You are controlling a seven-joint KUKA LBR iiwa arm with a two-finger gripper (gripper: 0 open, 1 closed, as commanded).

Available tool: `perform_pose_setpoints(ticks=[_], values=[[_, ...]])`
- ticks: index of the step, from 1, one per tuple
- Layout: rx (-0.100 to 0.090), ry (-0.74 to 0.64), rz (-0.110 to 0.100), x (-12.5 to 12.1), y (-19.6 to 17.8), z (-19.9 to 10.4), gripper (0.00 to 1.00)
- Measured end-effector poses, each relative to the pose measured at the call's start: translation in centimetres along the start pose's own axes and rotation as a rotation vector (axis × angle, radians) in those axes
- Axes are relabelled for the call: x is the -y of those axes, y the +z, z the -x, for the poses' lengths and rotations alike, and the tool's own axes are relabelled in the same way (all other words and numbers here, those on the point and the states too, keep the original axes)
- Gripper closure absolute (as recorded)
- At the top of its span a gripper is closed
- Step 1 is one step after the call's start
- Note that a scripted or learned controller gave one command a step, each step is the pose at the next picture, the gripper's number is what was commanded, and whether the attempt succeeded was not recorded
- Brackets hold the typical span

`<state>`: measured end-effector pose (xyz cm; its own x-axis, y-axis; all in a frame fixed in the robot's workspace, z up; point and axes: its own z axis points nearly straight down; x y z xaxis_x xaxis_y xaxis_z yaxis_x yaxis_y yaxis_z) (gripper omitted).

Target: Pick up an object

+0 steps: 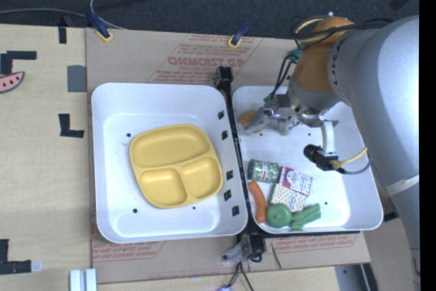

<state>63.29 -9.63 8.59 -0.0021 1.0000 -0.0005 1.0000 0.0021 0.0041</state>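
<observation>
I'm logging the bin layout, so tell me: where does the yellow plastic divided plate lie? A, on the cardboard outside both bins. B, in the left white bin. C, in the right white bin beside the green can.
B: the yellow plastic divided plate lies flat on the floor of the left white bin, apart from the right bin's items.

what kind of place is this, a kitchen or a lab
Most likely a robotics lab bench, not a kitchen: two white bins sit on cardboard clamped to the table, a grey arm reaches in, and the food, like the carrot, looks like toys.
</observation>
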Motion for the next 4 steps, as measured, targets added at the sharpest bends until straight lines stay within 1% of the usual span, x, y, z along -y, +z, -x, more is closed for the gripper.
perform_pose_setpoints(ticks=[1, 2, 3, 4], values=[[0.000, 0.000, -0.001, 0.03, -0.95, 0.02, 1.00], [0.001, 0.000, -0.001, 0.02, -0.94, 0.02, 0.00], [-0.001, -0.001, -0.003, 0.05, -1.85, -0.05, 1.00], [0.000, -0.001, -0.002, 0.04, -1.85, -0.04, 0.00]])
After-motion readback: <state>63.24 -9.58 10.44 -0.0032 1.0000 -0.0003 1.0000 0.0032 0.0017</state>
